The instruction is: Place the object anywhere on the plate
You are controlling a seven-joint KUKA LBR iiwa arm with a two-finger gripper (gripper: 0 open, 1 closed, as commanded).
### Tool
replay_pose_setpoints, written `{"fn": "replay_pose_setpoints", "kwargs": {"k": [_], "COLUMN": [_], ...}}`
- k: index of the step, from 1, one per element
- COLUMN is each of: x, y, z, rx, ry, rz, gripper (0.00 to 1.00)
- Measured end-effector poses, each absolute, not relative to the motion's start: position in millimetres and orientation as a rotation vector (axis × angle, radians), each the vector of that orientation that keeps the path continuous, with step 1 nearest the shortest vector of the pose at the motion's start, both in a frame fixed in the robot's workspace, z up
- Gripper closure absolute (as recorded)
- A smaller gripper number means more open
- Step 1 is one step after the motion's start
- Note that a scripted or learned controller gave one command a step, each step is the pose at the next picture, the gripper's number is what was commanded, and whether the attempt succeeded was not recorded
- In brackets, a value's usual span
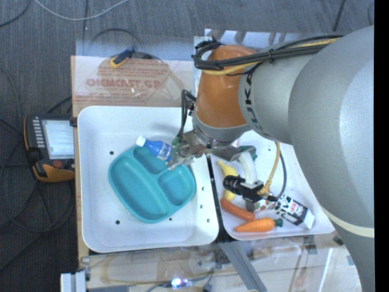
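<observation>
The small plastic bottle (155, 149), white-capped with a blue label, lies tilted across the upper rim of the turquoise divided plate (143, 190) in the left bin (97, 224), its base at the gripper (180, 157), though I cannot tell whether that hand is clasping it or has let go. Because the bottle seems to rest on the rim rather than in a compartment, it could roll off onto the bin floor once freed. A snagged label or slow release might also drag it away as the arm lifts.
</observation>
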State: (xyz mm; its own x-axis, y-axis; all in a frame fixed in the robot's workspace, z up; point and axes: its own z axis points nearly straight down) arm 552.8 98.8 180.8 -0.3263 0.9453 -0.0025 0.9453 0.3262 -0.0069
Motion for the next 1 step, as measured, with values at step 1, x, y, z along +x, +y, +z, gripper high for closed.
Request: {"fn": "replay_pose_setpoints", "kwargs": {"k": [1], "x": [552.8], "y": [99.0], "z": [180.9], "rx": [-1.822], "ry": [-2.557], "rz": [0.011], "gripper": [0.0]}}
